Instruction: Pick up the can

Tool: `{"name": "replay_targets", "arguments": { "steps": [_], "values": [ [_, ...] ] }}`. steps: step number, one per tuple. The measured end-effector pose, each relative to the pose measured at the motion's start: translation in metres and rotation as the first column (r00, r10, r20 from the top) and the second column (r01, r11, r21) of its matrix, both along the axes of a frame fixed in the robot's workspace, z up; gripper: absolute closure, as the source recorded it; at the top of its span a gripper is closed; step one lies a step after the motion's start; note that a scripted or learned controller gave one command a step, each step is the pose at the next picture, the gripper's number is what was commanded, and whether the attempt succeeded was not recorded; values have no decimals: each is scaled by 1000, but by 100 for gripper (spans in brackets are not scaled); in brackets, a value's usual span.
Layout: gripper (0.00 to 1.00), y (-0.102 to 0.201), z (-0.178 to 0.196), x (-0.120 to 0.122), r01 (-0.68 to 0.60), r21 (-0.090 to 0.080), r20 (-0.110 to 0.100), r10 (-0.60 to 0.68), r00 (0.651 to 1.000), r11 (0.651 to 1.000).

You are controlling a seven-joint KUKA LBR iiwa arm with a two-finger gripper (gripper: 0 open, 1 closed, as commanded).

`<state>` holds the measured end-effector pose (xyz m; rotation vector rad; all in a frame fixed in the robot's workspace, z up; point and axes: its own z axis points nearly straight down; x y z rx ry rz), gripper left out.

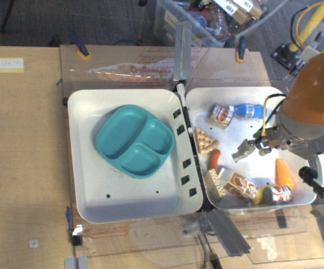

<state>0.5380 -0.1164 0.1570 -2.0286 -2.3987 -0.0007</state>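
Two white bins sit side by side on the bench; the can (222, 115) lies near the right bin's (229, 94) far edge, beside a blue bottle (248, 111). The gripper (246, 148) hovers mid-bin, released, empty. Descending here risks closing on nothing or bumping the bottle.

Single fixed camera mounted above the tabletop (22, 150), aimed downward at a slant, both white bins (89, 206) framed side by side at medium range, floor and a clutter crate (173, 15) included along the top edge.
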Motion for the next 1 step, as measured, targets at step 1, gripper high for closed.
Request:
{"name": "replay_targets", "arguments": {
  "steps": [1],
  "values": [
    [0,6,-66,94,319,1,12,-319,948,948]
  ]
}}
